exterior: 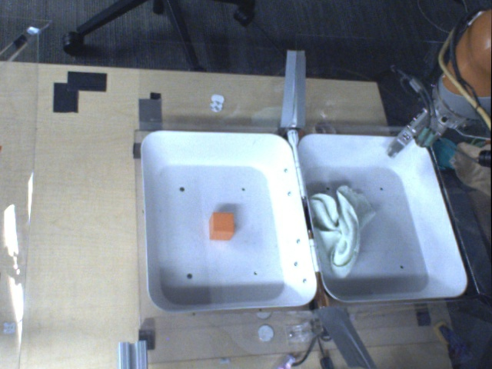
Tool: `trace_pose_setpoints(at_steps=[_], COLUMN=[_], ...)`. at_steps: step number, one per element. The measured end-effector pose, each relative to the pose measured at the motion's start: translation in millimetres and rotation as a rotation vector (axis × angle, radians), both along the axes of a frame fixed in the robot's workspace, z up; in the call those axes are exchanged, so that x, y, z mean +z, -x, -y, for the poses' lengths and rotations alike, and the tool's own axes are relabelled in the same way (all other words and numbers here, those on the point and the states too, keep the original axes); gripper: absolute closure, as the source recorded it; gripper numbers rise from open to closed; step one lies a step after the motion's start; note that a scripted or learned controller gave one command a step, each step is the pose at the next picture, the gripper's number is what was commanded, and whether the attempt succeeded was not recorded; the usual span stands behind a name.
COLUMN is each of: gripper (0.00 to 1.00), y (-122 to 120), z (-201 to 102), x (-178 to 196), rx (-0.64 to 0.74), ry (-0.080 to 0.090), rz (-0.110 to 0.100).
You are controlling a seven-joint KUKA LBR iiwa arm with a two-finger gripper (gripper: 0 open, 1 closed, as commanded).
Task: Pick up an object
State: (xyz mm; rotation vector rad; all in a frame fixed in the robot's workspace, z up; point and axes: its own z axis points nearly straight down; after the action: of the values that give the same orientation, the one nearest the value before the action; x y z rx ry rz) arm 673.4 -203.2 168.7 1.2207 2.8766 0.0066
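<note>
So there are two white bins sitting side by side on the desk (84,206). The left bin (161,229) has a small orange cube (222,226) sitting flat on its floor, pretty much dead center, nothing touching it. The right bin (430,267) has a crumpled pale green-white cloth (340,223) bunched up against its left wall, close to the divider between the two bins.

The arm (470,60) comes in from the upper right, and the gripper (406,138) hangs over the top right corner of the right bin, well apart from both the cloth and the cube. Its fingers look slightly spread with nothing between them, so it's not pinching anything. A grey metal bar (294,91) runs up from the seam between the bins, and a chair base (161,6) sits on the dark floor behind the desk.
</note>
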Motion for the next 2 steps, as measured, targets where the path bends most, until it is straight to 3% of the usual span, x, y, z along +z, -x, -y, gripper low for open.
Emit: trace_pose_setpoints(at_steps=[1, 2], gripper=[1.00, 1.00], y=[20.5, 15.9], z=[1.0, -4.1], x=[-19.2, 22.2], rx=[0.129, 0.408], ry=[0.000, 0.005], rz=[-0.011, -0.007])
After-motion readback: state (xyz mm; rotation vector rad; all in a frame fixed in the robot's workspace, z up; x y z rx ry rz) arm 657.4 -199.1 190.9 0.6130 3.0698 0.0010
